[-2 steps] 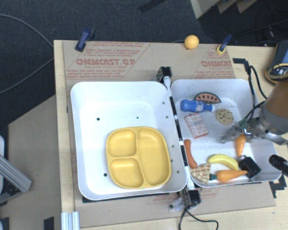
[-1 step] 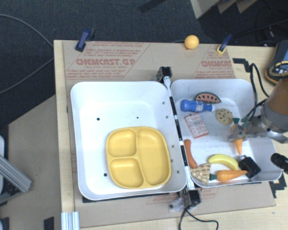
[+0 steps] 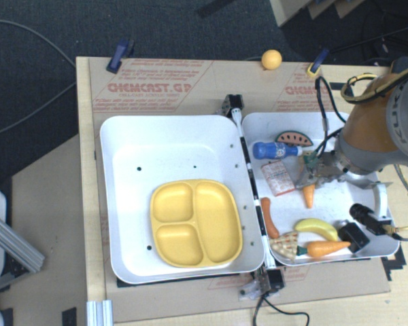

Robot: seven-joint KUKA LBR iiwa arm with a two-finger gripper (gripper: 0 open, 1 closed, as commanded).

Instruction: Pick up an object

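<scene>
1. While hanging low over the right bin (image 3: 272, 124), reaches in from 3 o'clock: gripper (image 3: 315, 173), grey arm behind it.
2. Cannot tell whether spread wide, narrowed, or clamped on anything; blurred and hidden by the wrist.
3. Just at 6 o'clock of the gripper, close below it: small carrot (image 3: 309, 196), lying on the bin floor.
4. At 9 o'clock of the gripper: red-and-white packet (image 3: 279, 178); at 10 o'clock, blue bottle (image 3: 275, 150) and watermelon slice (image 3: 294, 139).
5. Towards 6 o'clock, along the near rim: banana (image 3: 316, 228), large carrot (image 3: 326, 248), red sausage (image 3: 268, 217).
6. Well apart at 9 o'clock, in the left bin (image 3: 122, 182): yellow divided plate (image 3: 196, 223).
</scene>
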